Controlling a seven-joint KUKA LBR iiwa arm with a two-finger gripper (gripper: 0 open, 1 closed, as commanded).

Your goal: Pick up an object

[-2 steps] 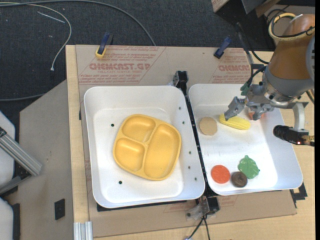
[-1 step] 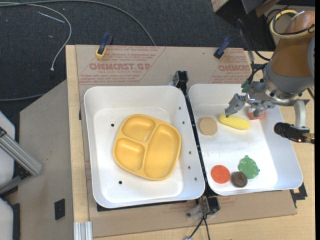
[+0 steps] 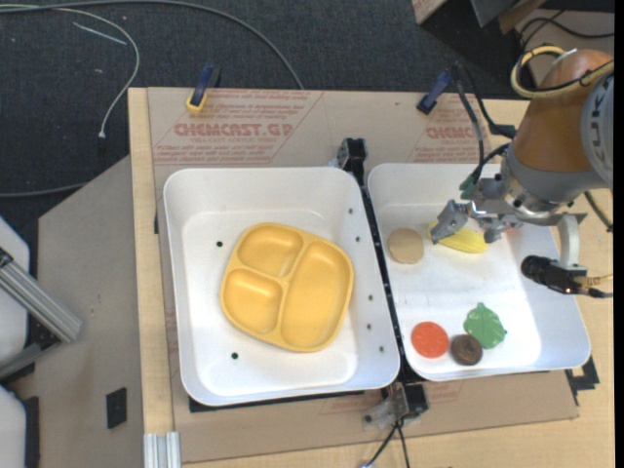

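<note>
In the camera view the arm reaches in from the right, its orange band above the wrist over the upper right corner of the right bin [image 3: 575, 344], with the wrist bent downward and to the left. The gripper [image 3: 466, 224] hangs low over the upper part of that bin, right at a yellow object [image 3: 464, 242]; whether it is spread or closed cannot be told. A tan round piece [image 3: 407, 246] lies just beside it to the left. Near the front wall sit a red-orange round piece [image 3: 430, 338], a brown round piece [image 3: 468, 350] and a green leafy piece [image 3: 485, 325]. The left bin [image 3: 185, 261] holds a yellow divided plate [image 3: 288, 286].
</note>
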